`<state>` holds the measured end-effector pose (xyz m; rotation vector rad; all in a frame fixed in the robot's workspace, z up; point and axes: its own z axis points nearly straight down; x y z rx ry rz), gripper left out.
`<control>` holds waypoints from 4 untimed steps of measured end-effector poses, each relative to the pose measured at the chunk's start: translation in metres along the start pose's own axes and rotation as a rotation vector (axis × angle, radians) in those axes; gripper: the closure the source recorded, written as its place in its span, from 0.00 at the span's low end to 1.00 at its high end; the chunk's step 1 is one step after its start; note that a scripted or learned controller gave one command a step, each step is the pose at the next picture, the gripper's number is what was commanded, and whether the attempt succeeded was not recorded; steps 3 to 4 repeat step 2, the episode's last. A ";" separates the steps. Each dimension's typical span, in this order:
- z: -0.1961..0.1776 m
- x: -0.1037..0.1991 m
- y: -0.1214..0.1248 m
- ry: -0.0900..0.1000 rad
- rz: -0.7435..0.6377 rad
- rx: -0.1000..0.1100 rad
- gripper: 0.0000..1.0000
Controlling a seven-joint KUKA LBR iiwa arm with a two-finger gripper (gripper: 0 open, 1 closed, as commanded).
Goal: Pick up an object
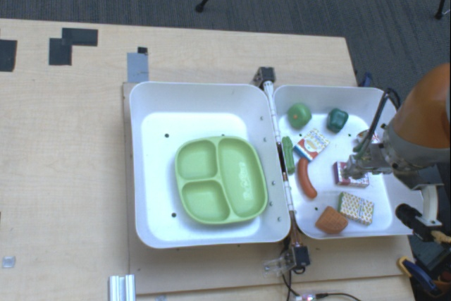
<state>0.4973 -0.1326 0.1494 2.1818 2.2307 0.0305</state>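
**Gripper parked right over the little red packet**

So the thing it's on is a small flat packet point(351, 178), dark red with a pale patch on top, lying in the right bin point(373, 96) at roughly 3 o'clock of that bin's floor. The gripper point(358, 164) sits right on top of it, touching or nearly so. Honestly can't tell whether it's gripping anything or how it's set.

Rest of the right bin: green ball point(299, 115) at 11 o'clock, teal block point(337, 119) at 1, a white-and-red carton point(311, 145) just left of centre, an orange-red sausage point(306, 177) under that, a green stick point(287, 155) along the left wall, a patterned box point(356, 208) and an orange-brown lump point(331, 220) down at 6.

Left bin point(151, 173) holds a light green divided plate point(221, 180), three compartments, sitting around 4 o'clock.
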 end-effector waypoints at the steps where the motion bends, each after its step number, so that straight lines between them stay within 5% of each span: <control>1: 0.000 0.000 0.000 0.000 0.001 0.000 0.00; 2: -0.010 0.001 0.002 0.001 -0.005 -0.004 1.00; 4: -0.010 0.001 0.002 0.001 -0.005 -0.004 1.00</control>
